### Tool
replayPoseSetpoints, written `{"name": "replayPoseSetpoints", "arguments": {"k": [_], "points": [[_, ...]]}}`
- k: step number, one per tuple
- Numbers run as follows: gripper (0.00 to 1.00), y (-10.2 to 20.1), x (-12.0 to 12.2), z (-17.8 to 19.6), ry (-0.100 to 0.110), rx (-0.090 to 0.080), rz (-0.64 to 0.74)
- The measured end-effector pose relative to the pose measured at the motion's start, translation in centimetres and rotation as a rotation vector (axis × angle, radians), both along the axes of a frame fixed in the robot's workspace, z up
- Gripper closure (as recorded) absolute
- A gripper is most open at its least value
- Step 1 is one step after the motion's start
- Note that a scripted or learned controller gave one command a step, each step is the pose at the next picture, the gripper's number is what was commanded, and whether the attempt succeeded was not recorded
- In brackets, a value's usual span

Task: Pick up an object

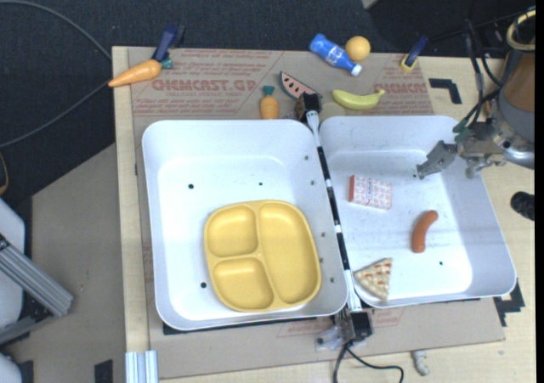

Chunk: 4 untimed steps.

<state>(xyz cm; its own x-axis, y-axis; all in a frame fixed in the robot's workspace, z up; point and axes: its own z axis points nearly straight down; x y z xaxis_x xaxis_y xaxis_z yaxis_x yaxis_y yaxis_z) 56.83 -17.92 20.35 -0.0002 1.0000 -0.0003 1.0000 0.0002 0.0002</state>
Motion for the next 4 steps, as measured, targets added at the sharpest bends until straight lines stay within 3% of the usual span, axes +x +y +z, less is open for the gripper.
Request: {"name": "replayPoseSetpoints", "arguments": {"k": [1,2,3,4], "points": [[0.0,1.3,-1.9,-10.4,0.002,0.001,0.0],[0.0,6.4,-7.4,-12.0,0.003,0.002,0.0],[1.0,6.4,-7.3,-11.0,0.0,0.0,-0.001],[1.0,14.3,-1.4,-1.8,-0.003,0.002,0.002]]}}
